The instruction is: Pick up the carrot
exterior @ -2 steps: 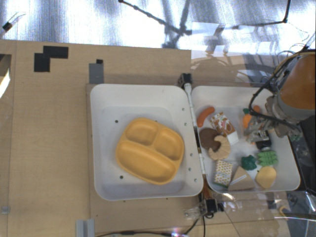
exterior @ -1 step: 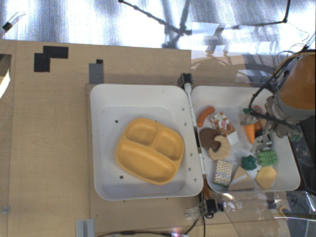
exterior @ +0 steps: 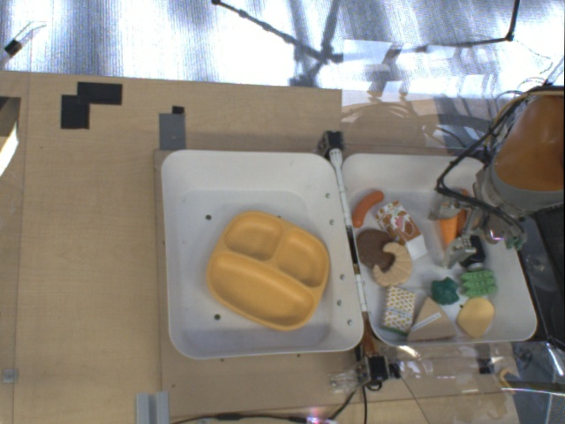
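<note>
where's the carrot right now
The carrot lies in the right bin, toward its upper right, just left of the gripper and right of the wrapped snack.

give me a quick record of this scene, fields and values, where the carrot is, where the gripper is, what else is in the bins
left bin: holds a yellow divided plate
right bin: holds the toy food
carrot: orange piece in the right bin, right beside the gripper
gripper: low over the right bin, next to the carrot
arm: enters from the right, orange band visible
other items: sausage, croissant, green vegetable, yellow fruit
carrot lifted: cannot confirm
</note>
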`<move>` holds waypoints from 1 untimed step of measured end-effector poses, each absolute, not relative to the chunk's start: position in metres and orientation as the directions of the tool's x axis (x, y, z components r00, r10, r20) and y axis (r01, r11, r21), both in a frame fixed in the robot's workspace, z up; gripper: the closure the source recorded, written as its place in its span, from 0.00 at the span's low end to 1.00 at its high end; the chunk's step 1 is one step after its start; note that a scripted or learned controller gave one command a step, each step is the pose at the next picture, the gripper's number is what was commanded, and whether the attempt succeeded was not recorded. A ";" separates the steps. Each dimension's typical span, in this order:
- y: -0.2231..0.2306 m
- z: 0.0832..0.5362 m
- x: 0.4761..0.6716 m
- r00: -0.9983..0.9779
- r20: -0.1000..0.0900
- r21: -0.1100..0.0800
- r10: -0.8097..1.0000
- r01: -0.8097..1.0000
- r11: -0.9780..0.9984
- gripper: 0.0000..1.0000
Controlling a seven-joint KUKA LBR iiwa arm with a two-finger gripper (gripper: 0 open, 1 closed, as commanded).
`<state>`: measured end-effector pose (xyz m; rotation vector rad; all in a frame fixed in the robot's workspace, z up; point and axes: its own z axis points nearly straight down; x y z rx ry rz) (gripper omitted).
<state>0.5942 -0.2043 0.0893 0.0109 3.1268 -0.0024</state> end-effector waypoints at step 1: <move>-0.203 0.104 0.599 -1.000 -0.028 -0.004 0.001 0.001 1.000 1.00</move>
